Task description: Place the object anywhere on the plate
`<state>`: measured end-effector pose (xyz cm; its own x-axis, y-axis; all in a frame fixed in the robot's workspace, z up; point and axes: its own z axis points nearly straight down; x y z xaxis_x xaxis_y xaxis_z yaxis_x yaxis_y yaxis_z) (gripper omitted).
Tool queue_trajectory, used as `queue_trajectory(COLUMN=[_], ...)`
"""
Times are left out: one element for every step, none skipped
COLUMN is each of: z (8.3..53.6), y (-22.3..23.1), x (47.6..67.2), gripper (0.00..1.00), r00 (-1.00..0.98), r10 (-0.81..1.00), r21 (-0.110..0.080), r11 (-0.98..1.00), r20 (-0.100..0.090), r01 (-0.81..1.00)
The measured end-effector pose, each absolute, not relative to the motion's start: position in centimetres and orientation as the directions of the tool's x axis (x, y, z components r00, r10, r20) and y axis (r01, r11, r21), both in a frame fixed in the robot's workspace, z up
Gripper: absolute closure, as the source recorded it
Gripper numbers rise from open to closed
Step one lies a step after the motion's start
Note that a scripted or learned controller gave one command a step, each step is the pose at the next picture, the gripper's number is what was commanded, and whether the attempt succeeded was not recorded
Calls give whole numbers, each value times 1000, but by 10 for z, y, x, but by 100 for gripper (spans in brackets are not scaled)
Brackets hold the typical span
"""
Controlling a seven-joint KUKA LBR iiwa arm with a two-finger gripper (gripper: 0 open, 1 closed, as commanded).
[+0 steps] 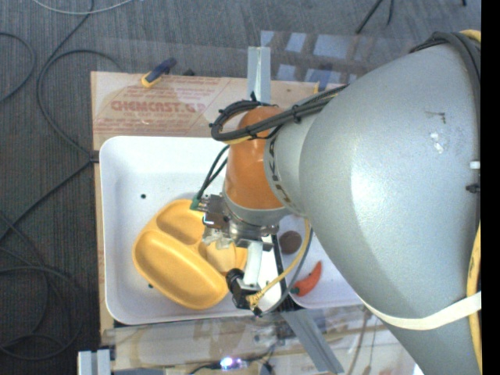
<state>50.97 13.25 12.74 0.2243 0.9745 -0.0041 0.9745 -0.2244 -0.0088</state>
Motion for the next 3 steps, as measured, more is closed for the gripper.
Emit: queue_trajectory(z=[181, 220, 181], y=[54, 57, 95], x=[555, 542, 573], gripper=[100, 100, 100], r00=[230, 419, 887], r10=[973, 908, 461], r21=[-4, -4, 2], r11=[-230, -419, -887], r20=[-6, -7, -9], r01=[973, 908, 461])
